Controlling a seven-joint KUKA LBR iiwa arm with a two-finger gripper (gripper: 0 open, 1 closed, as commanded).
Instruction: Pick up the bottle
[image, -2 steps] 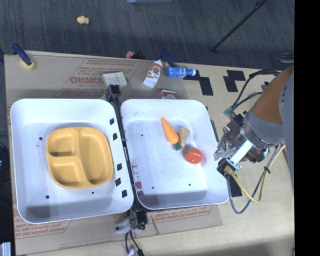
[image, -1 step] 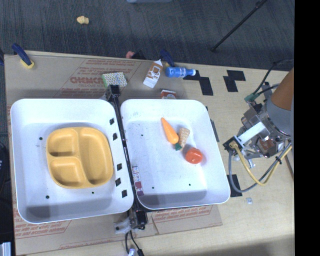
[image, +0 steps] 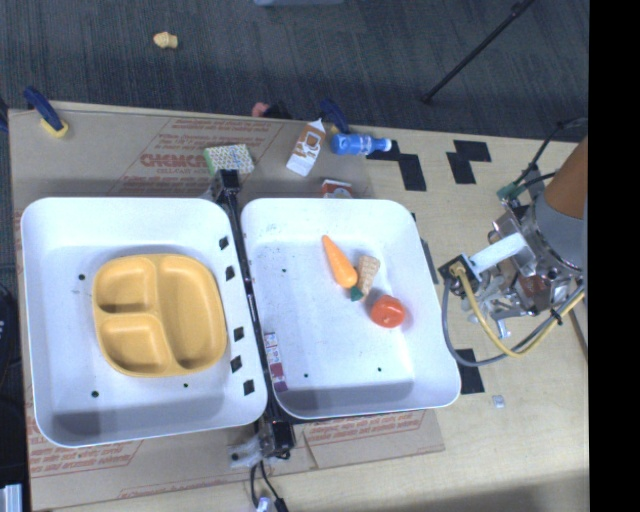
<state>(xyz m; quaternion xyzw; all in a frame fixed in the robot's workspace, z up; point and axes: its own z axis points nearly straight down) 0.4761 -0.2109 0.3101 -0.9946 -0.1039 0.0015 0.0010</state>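
A small blue bottle (image: 355, 144) lies on its side on the cardboard behind the right bin (image: 425, 300), outside both bins. My gripper (image: 518, 283) hangs over the bench to the right of the right bin, wrapped in yellow and black cables. It is well apart from the bottle, which lies up and to its left. Nothing is visibly held in it.
The right bin holds an orange carrot (image: 339, 261), a tan piece (image: 369, 272) and a red tomato (image: 388, 312). A yellow divided plate (image: 160, 313) sits in the left bin (image: 40, 300). Near the bottle lie a small carton (image: 306, 148) and a green patterned block (image: 228, 157).
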